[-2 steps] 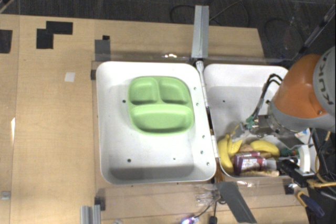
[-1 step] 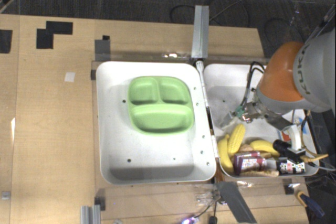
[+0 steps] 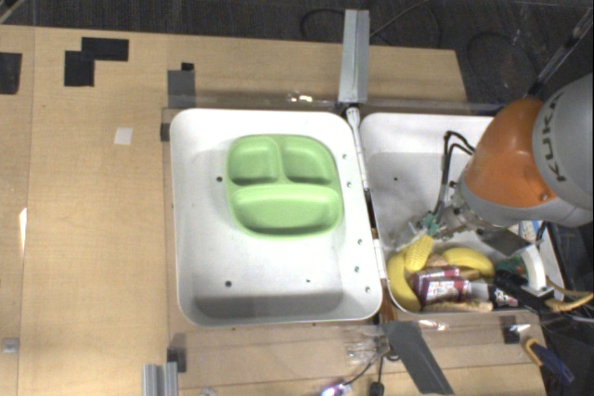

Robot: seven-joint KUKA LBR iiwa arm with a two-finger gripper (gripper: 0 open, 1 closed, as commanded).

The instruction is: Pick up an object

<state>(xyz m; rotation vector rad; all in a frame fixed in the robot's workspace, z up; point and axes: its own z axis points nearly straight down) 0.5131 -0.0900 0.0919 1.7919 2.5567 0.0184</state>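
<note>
- Bananas (image 3: 415, 266), yellow and curved, lie in the near left corner of the right bin (image 3: 408, 144). One curls along the bin's left wall and another (image 3: 469, 261) arches just to its right.
- A dark wrapped packet (image 3: 444, 285) lies between and partly over the bananas, touching both, close to the bin's near wall.
- The gripper (image 3: 444, 220) hangs low in the right bin, just beyond the bananas. It sits under the arm's orange band (image 3: 509, 167), and the arm's bulk hides it enough that I cannot tell whether it is spread or closed. Nothing can be seen held in it.
- A small greenish item (image 3: 429, 223) sits right beside the gripper; what it is cannot be made out.
- The left bin (image 3: 186, 199) holds a green divided plate (image 3: 281, 184), lying flat towards the far side.
- Both bins rest side by side on the wooden desk (image 3: 83, 227).
</note>
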